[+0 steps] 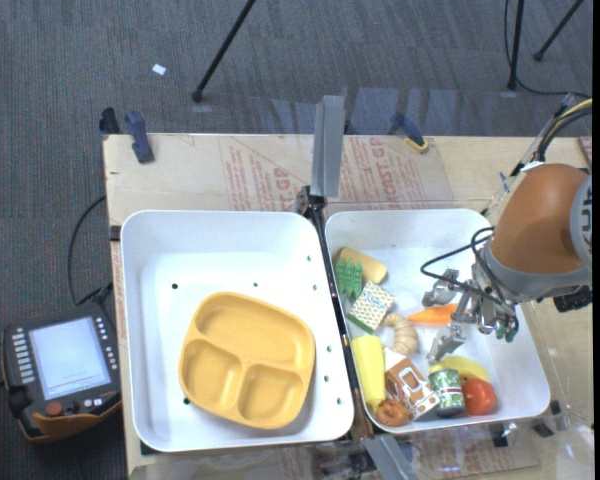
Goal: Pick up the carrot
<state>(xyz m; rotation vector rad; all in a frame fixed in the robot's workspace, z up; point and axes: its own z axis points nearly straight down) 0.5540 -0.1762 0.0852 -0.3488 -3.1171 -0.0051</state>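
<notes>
While the grey arm with its orange band reaches in from the right, its gripper hangs over the right-hand bin, fingers spread apart with nothing between them. Just at those fingertips lies the carrot, on the bin floor beside a pale croissant-like piece. Nearby sit a corn cob, a tomato and a small can. Across the divider, the left-hand bin on the desk carries a yellow compartment tray.
</notes>
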